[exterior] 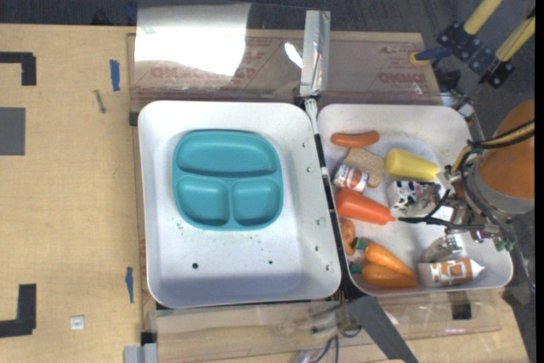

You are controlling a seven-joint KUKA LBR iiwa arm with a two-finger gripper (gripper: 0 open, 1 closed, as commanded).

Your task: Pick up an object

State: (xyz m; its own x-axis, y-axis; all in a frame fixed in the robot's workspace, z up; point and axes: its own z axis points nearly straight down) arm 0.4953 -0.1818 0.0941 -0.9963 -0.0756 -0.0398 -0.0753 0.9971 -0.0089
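Altogether 2 white bins sit on the bench: the left bin (161,268) holds 1 teal tray (227,178), the right bin (442,119) 2 carrots (364,207), 1 sausage (355,138), 1 yellow piece (412,165), 2 bottles (450,270). Over that clutter hangs the claw (446,212); its opening and grip cannot be told, its shape blurred.

Teal, orange and yellow on white

We are seeing a teal tray (227,178) sitting in a white bin (161,259) — orange carrots (387,259), a yellow piece (411,164), a reddish sausage (355,138).
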